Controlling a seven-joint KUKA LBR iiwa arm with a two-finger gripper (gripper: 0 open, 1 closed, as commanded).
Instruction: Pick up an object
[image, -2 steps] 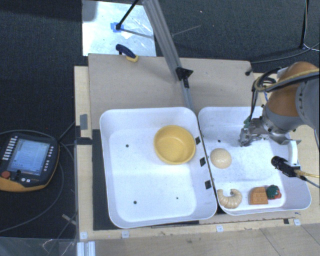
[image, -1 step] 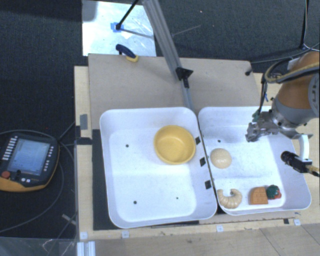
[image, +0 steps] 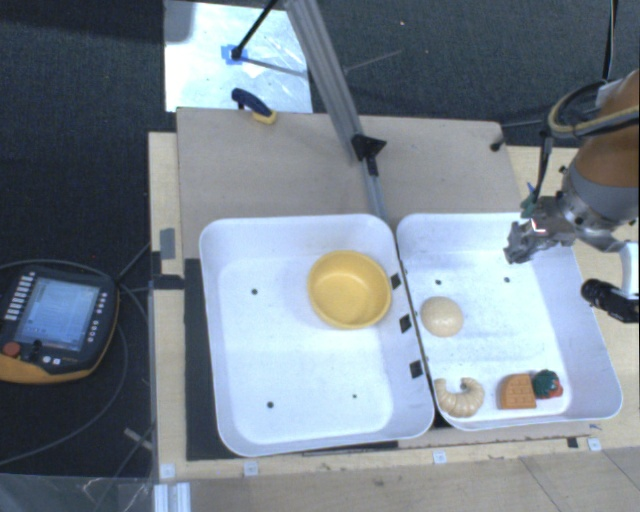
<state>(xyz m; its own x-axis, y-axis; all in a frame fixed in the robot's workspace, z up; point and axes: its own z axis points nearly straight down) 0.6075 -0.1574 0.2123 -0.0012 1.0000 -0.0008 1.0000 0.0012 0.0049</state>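
The right bin (image: 590, 330) holds a pale round ball-like object (image: 441, 316) near its left side. A curled cream grub-shaped toy (image: 459, 396) lies at the bin's front. Beside it sit an orange waffle-like piece (image: 517, 392) and a small green and red item (image: 546, 383). A yellow bowl (image: 348, 288) stands in the left bin (image: 240, 380). My gripper (image: 522, 243) hangs over the far right part of the right bin, well away from all the objects, with nothing seen in it.
The grey and orange arm (image: 605, 150) comes in from the right above the bin's far corner. A metal pole (image: 340, 95) slants across the back of the bench. A teach pendant (image: 50, 320) lies on the floor at the left.
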